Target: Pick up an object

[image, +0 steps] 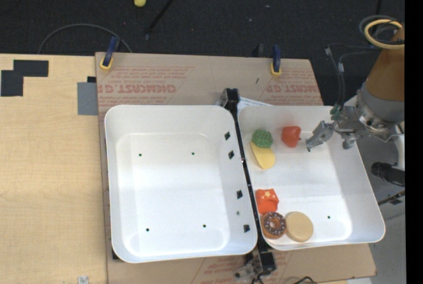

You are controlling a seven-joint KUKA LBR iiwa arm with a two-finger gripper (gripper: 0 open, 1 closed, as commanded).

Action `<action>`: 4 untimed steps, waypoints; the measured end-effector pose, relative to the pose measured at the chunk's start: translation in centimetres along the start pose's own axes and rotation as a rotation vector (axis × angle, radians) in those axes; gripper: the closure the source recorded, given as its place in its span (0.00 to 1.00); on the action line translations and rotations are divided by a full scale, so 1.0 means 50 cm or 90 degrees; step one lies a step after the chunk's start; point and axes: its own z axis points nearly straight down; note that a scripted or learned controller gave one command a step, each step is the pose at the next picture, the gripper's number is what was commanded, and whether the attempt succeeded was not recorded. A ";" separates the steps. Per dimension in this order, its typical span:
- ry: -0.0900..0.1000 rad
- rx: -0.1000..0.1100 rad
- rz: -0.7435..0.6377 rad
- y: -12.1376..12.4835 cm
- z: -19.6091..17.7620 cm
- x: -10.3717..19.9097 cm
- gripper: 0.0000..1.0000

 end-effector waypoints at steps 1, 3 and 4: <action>-0.001 -0.004 0.000 0.003 -0.007 0.000 0.00; 0.000 -0.001 0.000 -0.001 0.195 0.008 0.00; -0.001 -0.004 -0.001 -0.001 0.203 0.009 0.00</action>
